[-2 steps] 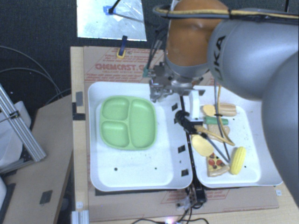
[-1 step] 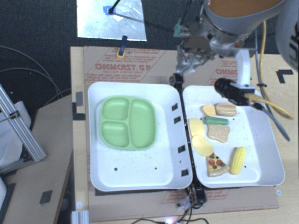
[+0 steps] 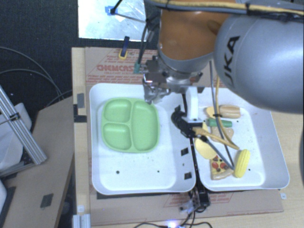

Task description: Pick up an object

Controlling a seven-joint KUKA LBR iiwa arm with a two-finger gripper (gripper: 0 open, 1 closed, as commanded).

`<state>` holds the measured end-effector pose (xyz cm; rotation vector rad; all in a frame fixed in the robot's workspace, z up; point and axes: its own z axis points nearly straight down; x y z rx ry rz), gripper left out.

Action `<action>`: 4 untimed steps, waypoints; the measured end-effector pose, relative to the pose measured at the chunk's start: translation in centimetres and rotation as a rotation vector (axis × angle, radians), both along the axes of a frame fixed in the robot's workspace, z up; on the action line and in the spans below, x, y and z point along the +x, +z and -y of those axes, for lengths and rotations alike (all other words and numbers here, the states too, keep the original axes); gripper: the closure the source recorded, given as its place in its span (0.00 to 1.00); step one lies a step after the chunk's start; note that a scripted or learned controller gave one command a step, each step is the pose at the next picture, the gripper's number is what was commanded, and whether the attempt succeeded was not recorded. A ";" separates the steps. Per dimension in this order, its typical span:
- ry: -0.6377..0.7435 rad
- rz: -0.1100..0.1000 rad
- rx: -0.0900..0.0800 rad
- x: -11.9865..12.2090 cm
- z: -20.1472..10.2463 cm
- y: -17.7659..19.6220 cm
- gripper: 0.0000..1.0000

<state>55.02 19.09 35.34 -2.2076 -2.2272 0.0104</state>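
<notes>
Pale green plate [image 3: 130,125], white bins [image 3: 142,184]

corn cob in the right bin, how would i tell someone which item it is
Look in the right bin, the one crowded with toy food. At its front, beside the pizza slice, stands the corn cob: the one bumpy, all-yellow cylinder there.

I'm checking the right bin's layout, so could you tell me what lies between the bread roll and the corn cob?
In the camera view, a pale yellow slice and dark tongs lie between the roll and the corn.
</notes>
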 end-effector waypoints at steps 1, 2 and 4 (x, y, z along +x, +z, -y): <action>-0.001 0.028 0.011 -2.9 -3.9 19.2 1.00; 0.001 0.013 0.003 -2.8 -3.8 19.3 1.00; -0.002 0.012 0.002 -3.3 -4.3 18.2 1.00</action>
